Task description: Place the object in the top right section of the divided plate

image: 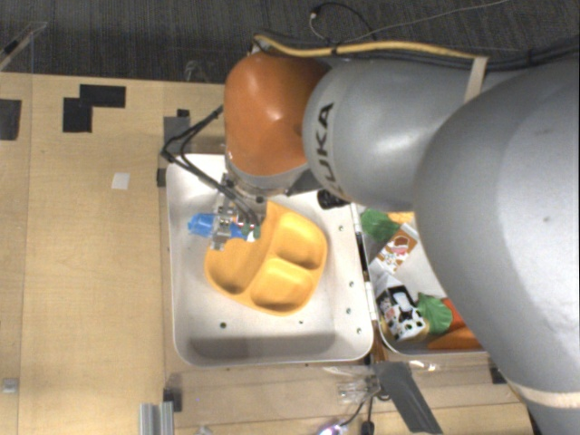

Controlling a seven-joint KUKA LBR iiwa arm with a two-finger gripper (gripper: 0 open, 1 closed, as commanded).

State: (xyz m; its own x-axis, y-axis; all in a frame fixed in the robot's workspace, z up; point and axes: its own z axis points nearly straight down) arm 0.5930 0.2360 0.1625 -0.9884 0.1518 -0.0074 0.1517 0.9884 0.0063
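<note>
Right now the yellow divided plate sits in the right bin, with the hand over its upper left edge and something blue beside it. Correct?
Not quite. The camera view shows the yellow divided plate in the left bin, not the right. The rest holds: the hand is over its upper left edge, by a blue object.

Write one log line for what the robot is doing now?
claw: over left bin | blue object: by claw | yellow divided plate: in left bin | placed: not yet
</note>
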